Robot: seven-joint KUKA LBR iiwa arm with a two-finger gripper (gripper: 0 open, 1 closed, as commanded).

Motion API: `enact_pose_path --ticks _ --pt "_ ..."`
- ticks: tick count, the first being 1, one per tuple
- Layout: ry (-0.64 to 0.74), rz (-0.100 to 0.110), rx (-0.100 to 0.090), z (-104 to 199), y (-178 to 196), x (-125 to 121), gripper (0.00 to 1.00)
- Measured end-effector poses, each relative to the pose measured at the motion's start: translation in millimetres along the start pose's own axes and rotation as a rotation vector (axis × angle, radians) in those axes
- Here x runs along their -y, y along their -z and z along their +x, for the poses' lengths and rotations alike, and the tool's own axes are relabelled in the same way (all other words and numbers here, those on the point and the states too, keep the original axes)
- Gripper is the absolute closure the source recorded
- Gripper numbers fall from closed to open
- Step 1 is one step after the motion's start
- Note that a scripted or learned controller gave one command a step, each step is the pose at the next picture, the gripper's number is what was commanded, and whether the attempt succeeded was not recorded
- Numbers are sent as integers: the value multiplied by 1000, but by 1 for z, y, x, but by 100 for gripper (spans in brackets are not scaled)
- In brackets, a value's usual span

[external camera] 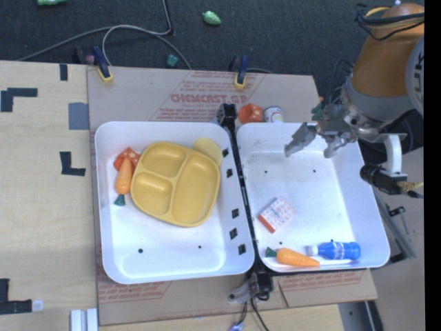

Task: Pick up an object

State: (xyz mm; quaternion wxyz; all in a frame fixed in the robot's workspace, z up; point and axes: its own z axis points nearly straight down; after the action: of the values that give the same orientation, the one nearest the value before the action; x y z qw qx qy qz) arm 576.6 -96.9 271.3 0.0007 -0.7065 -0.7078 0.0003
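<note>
While the gripper (315, 145) hovers spread, a packet (277, 215) and carrot (296, 257) lie below.

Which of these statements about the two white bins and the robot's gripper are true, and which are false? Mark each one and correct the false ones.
1. The yellow divided plastic plate lies in the left white bin. True.
2. The gripper holds the small red-and-white box. False: the open fingers hold nothing; the box lies on the floor of the right white bin.
3. An orange toy carrot lies beside a blue-and-white bottle. True.
4. Each bin has one orange carrot in it. True.
5. The gripper hangs over the left bin. False: over the right bin.
</note>
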Motion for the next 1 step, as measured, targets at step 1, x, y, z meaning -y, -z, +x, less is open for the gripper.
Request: enact_pose_path --ticks 1 --pt "-2 3 0 -15 -146 34 0"
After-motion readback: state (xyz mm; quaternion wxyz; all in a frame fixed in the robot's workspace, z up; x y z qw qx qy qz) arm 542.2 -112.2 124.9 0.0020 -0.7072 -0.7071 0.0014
